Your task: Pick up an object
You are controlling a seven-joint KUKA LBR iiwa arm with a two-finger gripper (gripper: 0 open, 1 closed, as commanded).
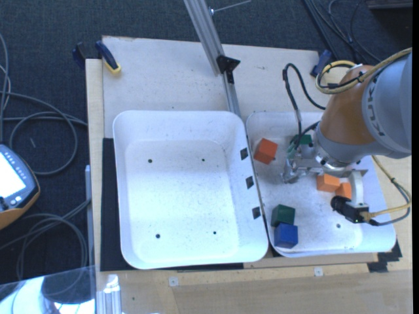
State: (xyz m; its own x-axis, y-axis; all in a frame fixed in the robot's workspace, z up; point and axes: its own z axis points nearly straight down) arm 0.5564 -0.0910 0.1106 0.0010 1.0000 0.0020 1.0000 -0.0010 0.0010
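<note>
Seen from above at a slant, a pale table (163, 70) carried two shallow white bins side by side. The left bin (124, 175) filled the centre of the frame. The right bin (366, 241) sat at the right, with a grey arm (386, 110), banded in orange, reaching over it from the right edge. The tool (292, 169) hung low over this bin's middle; its fingers were too small to read. An orange block (265, 151) lay just left of the tool. Another orange block (329, 184) lay under the wrist. Near the bin's lower left corner, a green block (283, 214) touched a blue block (285, 235) below it.
</note>
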